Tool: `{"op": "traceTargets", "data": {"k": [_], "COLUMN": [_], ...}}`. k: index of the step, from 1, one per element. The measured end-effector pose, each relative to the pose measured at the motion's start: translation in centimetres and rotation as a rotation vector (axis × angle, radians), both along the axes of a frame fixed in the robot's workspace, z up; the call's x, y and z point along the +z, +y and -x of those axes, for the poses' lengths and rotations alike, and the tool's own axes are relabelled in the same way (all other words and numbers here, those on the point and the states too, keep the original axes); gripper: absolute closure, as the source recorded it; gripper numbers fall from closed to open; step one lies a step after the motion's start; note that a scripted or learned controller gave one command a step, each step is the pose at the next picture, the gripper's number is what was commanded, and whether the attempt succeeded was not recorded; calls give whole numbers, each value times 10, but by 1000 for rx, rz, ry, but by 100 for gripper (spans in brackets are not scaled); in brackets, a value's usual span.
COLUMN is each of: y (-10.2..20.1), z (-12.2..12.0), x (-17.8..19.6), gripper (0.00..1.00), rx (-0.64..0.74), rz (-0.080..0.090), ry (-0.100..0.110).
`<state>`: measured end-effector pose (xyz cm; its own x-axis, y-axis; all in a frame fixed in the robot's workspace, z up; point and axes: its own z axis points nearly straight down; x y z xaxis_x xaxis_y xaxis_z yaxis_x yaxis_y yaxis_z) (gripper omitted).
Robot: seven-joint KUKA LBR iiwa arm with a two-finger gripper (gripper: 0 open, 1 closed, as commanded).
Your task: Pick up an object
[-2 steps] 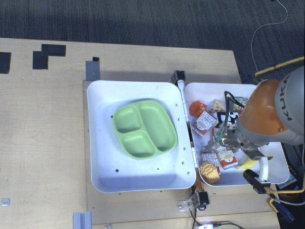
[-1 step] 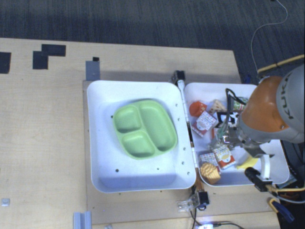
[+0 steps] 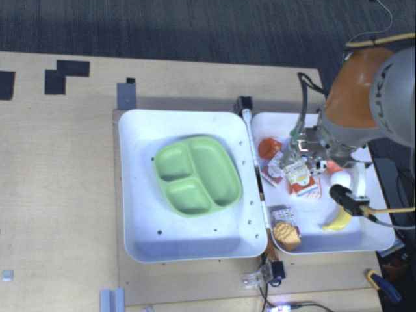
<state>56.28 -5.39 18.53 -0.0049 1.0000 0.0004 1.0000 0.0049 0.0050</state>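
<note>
Green tray (image 3: pixel 198 174), white bins (image 3: pixel 136 194), yellow banana (image 3: pixel 338 222), orange-banded grey arm (image 3: pixel 364 96)

No lettering can be read anywhere (the print on the small carton (image 3: pixel 304 184) is blurred).

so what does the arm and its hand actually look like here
The arm is bulky and rounded: a grey shell with a broad orange band above the wrist. Below that sits a darker grey wrist block leading to the hand, a small metallic piece with shiny silver parts. A thin black cable loops from the arm's upper side down towards the hand. No lettering or markings are legible.
</note>
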Motion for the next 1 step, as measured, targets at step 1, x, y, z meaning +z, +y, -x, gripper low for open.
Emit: {"op": "traceTargets", "data": {"k": [1], "y": [68], "z": [27], "x": [22], "gripper": [100], "rx": [1], "rz": [-2], "ry": [3]}}
